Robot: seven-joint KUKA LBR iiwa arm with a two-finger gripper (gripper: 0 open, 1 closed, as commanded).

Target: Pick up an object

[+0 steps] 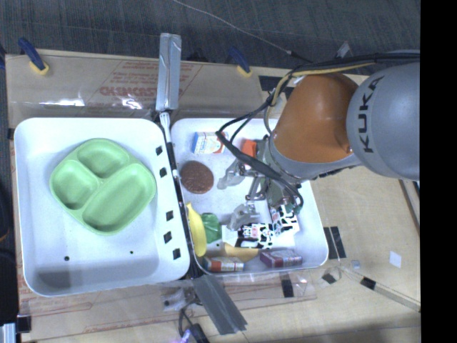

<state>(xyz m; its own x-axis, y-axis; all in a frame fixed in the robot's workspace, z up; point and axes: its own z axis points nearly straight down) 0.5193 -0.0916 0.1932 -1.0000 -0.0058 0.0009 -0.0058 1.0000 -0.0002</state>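
Step in hand: approach, with nothing seen lifted. All places are given from the brown round disc in the right bin.

Nearest the camera, below the disc along the bin's lower wall: 1 red-and-cream tube and, to its right, 1 dark red packet. Just above these: 1 banana straight below the disc, 1 green soft item touching it, and, lower right of the disc, 1 black-and-white patterned toy.

My gripper hangs right of the disc, just above that toy; whether it is open or closed on anything I cannot tell, as the metal parts blur into the clutter.

Beyond the disc: 1 blue-and-white carton and, to the upper right, 1 orange item.

Left of the disc, in the left bin: 1 green divided plate with 3 compartments.

Total: 2 bins, 8 loose items in the right one. In my judgement the toy is the likeliest target; the next move calls for a straight descent onto it, clear of its neighbours.
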